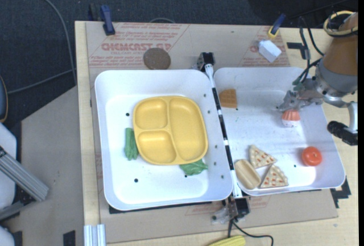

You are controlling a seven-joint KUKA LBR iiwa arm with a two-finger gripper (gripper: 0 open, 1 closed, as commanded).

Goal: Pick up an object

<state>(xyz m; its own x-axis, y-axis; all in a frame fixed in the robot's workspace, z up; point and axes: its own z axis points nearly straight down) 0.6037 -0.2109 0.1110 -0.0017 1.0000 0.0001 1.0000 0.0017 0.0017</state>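
Observation:
My gripper (294,104) reaches in from the right, low over the far part of the right bin (256,81). Directly under its tip sits a small red and white object (290,119); I cannot see whether they touch. Also in this bin are a brown square piece (228,98) at the far left, a red tomato (311,155) at the near right, two pizza slices (261,156) (273,177), and a tan bun (246,174) at the near left corner.
The left bin (114,182) holds a yellow divided plate (169,129) with a green piece (131,144) on its left and another green piece (194,168) at its near edge. A brown disc (156,59) and a white block (269,50) lie on the bench behind the bins.

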